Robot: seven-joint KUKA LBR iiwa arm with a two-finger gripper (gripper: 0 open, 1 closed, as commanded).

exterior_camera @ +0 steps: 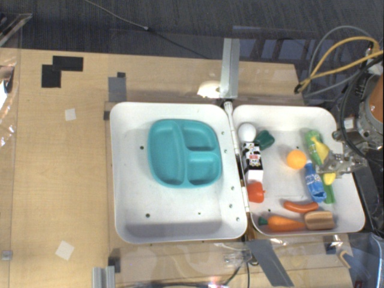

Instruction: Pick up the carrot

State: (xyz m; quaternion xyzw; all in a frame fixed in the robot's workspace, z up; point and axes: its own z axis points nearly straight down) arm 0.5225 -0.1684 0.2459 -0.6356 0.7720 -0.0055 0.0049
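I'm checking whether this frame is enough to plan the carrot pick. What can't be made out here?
- Gripper: too small in the camera view to tell if its fingers are open or shut.
- Arm: cut off by the right edge.
- Carrot: its green end lies against the right bin's front wall, blurred.
- Small carton: print too small to read.

Left bin (129,221) just has a teal divided plate (184,152) sitting in the middle. Right bin (354,215) is cluttered: white ball (246,131) at 10 o'clock, orange ball (296,159) near centre, bread roll (319,221) at 5 o'clock.
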